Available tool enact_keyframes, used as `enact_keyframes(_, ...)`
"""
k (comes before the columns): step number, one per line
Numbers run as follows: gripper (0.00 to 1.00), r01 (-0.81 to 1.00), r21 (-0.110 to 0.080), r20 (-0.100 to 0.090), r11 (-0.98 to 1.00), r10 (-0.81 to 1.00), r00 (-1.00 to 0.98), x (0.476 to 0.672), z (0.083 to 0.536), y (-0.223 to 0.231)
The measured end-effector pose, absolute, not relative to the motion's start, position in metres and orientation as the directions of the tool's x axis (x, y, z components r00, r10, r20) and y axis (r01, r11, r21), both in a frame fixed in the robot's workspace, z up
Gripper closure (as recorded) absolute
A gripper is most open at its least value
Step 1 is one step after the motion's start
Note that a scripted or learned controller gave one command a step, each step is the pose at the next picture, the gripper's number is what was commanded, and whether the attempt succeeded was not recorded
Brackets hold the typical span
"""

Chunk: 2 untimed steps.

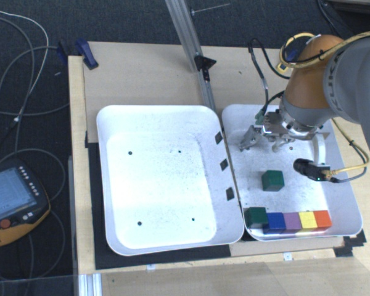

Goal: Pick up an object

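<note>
A: What lies closest to the camera, at the near wall of the right bin (351,217)?

B: A row of blocks, well below the jaws (263,132) in the view. From left to right: a dark green block (255,216), a blue block (275,221), a purple block (292,219), a yellow block (307,219) and an orange block (322,217). They touch each other side by side.

A: And a little farther?

B: One green cube (272,180) stands alone on the bin floor, apart from the row. It is near the jaws, just below them and a little to the right in the view. Nothing touches it.

A: What do the jaws do?

B: They hang over the far part of the right bin. The two fingers seem to be spread apart, and I see nothing between them, but they are small and I am not fully sure.

A: And to the left of the jaws?

B: The left bin (111,122), a white one, beside the right bin on the bench (142,73). Farther, behind the jaws, a metal pole (185,29) crosses the bench at a slant.
</note>
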<state>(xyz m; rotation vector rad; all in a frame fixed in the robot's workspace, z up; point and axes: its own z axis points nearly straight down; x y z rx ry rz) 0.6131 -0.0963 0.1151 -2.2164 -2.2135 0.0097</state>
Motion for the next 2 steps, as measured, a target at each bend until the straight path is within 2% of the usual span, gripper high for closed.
enact_keyframes(1, 0.00, 1.000, -0.009, 0.002, -0.003, 1.000, 0.003, 0.554, 0.098, -0.110)
enact_keyframes(2, 0.00, 1.000, -0.005, 0.003, -0.001, 1.000, 0.001, 0.519, 0.099, -0.098)
